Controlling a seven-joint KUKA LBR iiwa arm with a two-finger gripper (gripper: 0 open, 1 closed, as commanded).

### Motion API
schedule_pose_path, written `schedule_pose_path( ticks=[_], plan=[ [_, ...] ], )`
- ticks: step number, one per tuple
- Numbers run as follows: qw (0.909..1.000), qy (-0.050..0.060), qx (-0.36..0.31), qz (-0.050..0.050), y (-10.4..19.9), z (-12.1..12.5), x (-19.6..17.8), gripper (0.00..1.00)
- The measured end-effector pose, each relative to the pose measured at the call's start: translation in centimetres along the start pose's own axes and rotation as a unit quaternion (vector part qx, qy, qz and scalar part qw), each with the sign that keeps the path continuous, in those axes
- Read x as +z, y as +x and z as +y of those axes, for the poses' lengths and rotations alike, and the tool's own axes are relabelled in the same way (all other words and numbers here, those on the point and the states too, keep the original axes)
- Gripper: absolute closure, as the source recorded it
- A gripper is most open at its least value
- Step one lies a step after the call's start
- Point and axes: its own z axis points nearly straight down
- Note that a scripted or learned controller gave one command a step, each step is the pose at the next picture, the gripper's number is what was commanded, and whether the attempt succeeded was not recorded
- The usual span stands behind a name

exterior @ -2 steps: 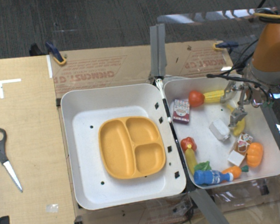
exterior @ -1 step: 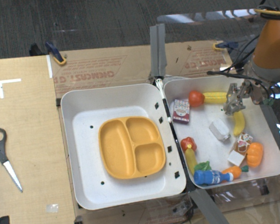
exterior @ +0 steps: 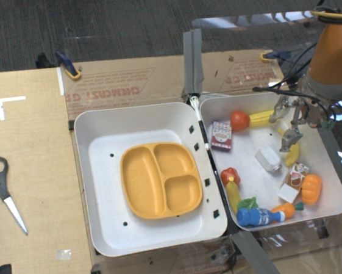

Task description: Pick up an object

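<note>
The arm (exterior: pixel 333 53) is cut off by the right edge and the upper corner, so that little beyond its orange band is seen. The gripper (exterior: pixel 290 129) is blurred among cables, and the state of its parts cannot be made out. The banana (exterior: pixel 291 153) just below it is partly covered by it. The print on the red-and-white carton (exterior: pixel 221 136) is too small to be read. The scissors (exterior: pixel 2 192) are cropped by the left edge, one handle loop being cut away. The yellow item (exterior: pixel 233 197) under the tomato (exterior: pixel 229 176) is partly hidden by the green piece (exterior: pixel 247 204).
</note>
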Motion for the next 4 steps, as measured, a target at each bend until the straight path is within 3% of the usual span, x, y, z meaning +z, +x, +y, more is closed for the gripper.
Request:
schedule_pose_path(
  ticks=[1,2,3,4],
  plan=[
    [1.0000,0.001,-0.002,-0.003,-0.2,0.1,-1.2,1.00],
    [1.0000,0.001,-0.002,-0.003,-0.2,0.1,-1.1,0.00],
    [0.9999,-0.001,0.014,0.003,1.4,-0.2,1.2,0.00],
    [0.9999,0.000,0.013,0.000,1.1,-0.1,0.0,1.00]
  ],
)
